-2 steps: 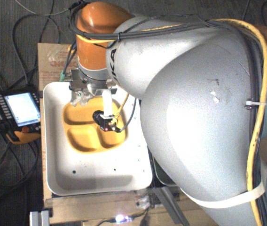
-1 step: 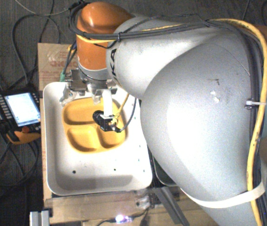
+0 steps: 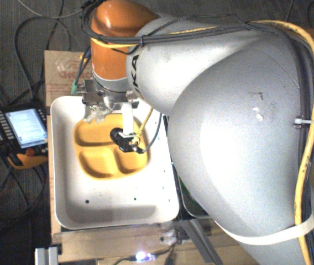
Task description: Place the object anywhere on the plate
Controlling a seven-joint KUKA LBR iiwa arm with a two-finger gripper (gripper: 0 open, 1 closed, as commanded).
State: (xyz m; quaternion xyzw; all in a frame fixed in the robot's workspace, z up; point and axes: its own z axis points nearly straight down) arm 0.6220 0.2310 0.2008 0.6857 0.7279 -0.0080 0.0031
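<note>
My claw hangs over the yellow plate, just above the rim on the side nearest my orange band. From this height I cannot tell whether it is wide or narrow, nor whether anything sits in it. The plate lies flat in the white bin, closer to the wall behind the claw than to the opposite wall, with a broad stretch of bare bin floor beyond its far rim. It is a rounded, divided plate, nearly as deep as it is wide, so its long axis is hard to call; if anything, it runs across the bin, from the handset side toward my arm. The one large compartment lies on the claw's side of the plate. The two smaller compartments sit side by side on the side away from the claw, with a raised ridge between them. My grey arm bulks over everything on the side of the plate away from the handset and crosses above that edge of the bin. Out past the bin wall on the other side of the plate, a handset with a lit screen lies on the dark floor among loose cables. A sheet of cardboard with red print sticks out from under the bin, beyond the plate on the claw's side.
</note>
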